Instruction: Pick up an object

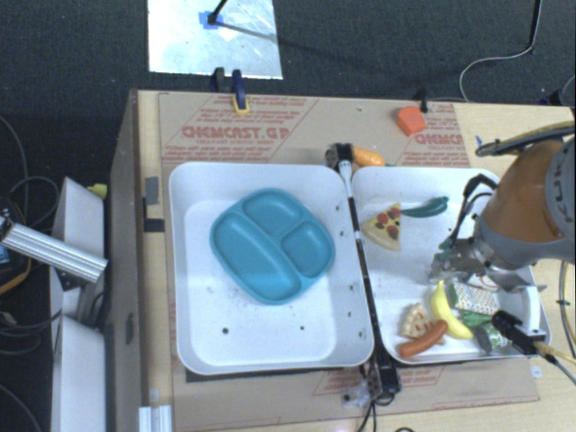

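Dark carpet around a cardboard-topped bench (270,129) bearing two white bins, left bin (193,331) with a smooth blue divided plate (272,244), right bin (396,183) with pizza slice (385,225) at 10 o'clock, banana (447,311) and sausage (423,339) at 6, gripper (453,261) low above banana, grip state impossible to tell.
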You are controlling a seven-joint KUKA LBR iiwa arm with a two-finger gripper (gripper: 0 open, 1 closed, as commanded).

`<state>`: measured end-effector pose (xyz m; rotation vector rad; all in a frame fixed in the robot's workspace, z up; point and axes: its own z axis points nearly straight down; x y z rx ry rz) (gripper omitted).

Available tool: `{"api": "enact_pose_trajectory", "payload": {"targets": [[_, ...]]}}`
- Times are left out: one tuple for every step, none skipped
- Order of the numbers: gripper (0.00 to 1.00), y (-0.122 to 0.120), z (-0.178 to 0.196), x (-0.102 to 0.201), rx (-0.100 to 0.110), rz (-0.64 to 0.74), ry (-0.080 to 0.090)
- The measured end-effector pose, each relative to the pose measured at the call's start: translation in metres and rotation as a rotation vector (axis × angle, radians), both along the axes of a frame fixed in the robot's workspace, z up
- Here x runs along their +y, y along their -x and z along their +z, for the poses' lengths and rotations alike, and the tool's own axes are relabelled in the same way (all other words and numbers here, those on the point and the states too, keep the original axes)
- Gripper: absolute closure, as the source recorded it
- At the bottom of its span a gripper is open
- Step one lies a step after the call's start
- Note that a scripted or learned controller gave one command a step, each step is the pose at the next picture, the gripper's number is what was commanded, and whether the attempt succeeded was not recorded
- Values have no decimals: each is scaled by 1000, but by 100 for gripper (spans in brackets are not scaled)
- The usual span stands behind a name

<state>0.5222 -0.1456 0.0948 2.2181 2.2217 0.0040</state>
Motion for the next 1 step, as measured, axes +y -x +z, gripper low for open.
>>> {"api": "enact_pose_trajectory", "payload": {"targets": [[100,-96,91,81,-1,2,-1]]}}
